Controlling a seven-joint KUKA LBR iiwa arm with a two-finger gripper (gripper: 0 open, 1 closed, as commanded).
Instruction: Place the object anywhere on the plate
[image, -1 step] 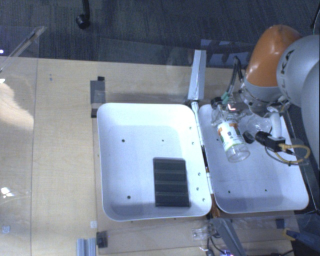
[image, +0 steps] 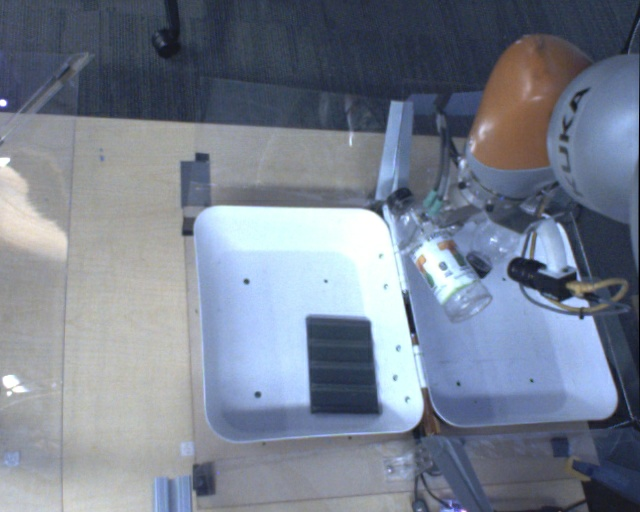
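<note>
- The robot arm reaches over the right bin.
- A small clear bottle with a colored label hangs tilted under the hand. I cannot tell if the hand is pinching it.
- The dark ridged plate lies in the left bin.
- Next, I think the bottle must travel left, over that plate.

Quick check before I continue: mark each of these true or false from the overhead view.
1. The dark ridged plate lies in the left bin. True.
2. The small clear bottle is resting on the plate. False: it is over the right bin, below the arm.
3. The arm is over the right bin. True.
4. The bottle has a plain blue label. False: it is white with orange and green.
</note>
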